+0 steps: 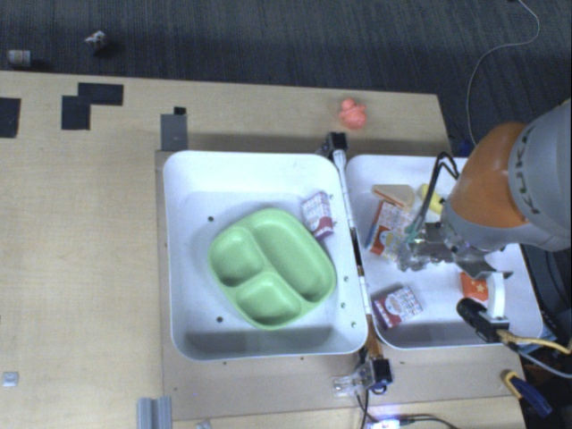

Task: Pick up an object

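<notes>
Green divided tray (pixel 272 266) in left bin (pixel 179 239); snack packets (pixel 398 306) in right bin (pixel 366 181).

A divided plate (pixel 271 266) lies mid left bin (pixel 192 329). A packet (pixel 317 214) sits by that bin's right wall. Another packet (pixel 398 306) lies near the right bin's (pixel 429 338) front-left corner.

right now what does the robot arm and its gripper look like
The arm is a thick, rounded grey body with a broad orange band above the wrist. Below the band, a grey wrist section leads to a small metallic two-finger gripper. A thin dark cable loops alongside the orange band toward the gripper. No lettering or markings are legible on it.
</notes>
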You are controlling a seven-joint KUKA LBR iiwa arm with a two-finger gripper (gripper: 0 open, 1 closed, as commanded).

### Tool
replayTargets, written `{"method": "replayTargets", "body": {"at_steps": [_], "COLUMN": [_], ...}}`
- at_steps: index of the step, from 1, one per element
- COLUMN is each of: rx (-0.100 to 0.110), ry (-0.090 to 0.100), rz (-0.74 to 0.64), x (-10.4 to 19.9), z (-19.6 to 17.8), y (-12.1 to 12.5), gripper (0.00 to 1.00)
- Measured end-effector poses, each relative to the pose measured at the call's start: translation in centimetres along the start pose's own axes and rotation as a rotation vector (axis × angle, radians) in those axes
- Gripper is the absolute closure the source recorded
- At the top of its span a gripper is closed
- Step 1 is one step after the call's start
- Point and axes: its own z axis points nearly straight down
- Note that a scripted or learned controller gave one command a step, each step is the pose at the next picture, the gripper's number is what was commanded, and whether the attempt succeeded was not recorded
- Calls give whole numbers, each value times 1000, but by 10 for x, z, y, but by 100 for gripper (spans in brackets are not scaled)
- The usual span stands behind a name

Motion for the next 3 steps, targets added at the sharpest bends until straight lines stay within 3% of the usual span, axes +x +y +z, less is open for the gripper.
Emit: {"method": "replayTargets", "body": {"at_steps": [1,2,3], "rx": [0,1,-6], "ry": [0,1,0], "rz": [0,2,-4], "x": [0,-2,-1], "z": [0,30,19], "y": [0,45,47], "gripper": [0,0,100]}}
